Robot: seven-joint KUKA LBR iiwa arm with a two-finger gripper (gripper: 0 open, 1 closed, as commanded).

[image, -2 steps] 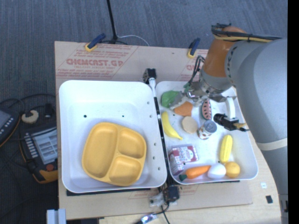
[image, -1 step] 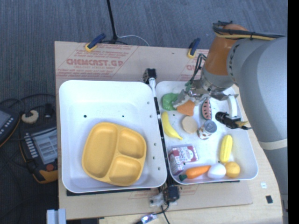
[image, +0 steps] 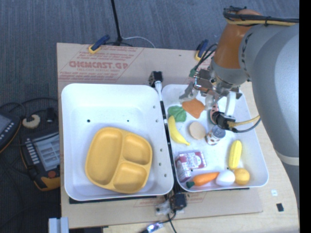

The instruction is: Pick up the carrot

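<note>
One metal two-finger claw (image: 208, 97) hung over the far end of the right white plastic bin (image: 260, 152), below the arm's orange band (image: 232, 45). I cannot tell if the claw was open or closed, because its parts blurred together from above.

Just at 8 o'clock from the claw lay a flat orange wedge-shaped toy (image: 194, 108), and it is hard to say if the claw touched it. At 9 o'clock from that wedge sat a small green leafy toy (image: 178, 114). Below the green toy lay a yellow plastic banana (image: 176, 130), close to the bin's left wall. A round tan cookie-like toy (image: 197, 130) sat at 6 o'clock from the claw, with a small grey and red piece (image: 214, 135) just beside it.

The small orange toy carrot with a green tip (image: 204, 179) lay far from the claw, at 6 o'clock, near the bin's front wall. A red and white packet (image: 190, 161) sat just above it. A white plastic egg (image: 225, 178) touched the carrot's right end, next to a round orange fruit toy (image: 242, 176). A yellow corn cob toy (image: 234, 154) stood above those.

At 9 o'clock, the left white plastic bin (image: 77, 110) held a yellow plastic tray with three sections (image: 119, 159).
</note>
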